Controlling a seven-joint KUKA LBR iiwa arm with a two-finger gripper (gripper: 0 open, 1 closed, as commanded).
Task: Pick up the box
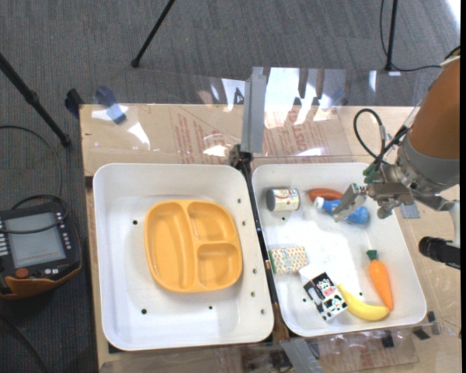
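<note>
Gripper (370,198) first: I saw it hanging over the back part of the right bin (416,286), near the bin's right wall, and I could not tell how it was set, because it was small and blurry from my seat. Nothing sat in it that I could see. Just beside it lay a blue toy (359,216) and a red toy (323,194), and a small can (283,200) lay on its side near the back left corner.

I took the box to be the little black-and-white carton (325,295). It lay flat near the front edge of the right bin, a bit tilted, with a banana (365,309) touching its right side. A carrot (381,280) lay near it on the right. A small patterned block (288,259) sat by the left wall of that bin, and it could have been the box too.

I guessed the carton was light and a bit soft, so a hard squeeze could crush it. Its printed skin looked smooth and maybe slippery. I thought the best hold was across its two long sides, near the middle, away from the banana.

The yellow plate (193,245) sat in the left bin (109,208). The pick was not yet begun.
</note>
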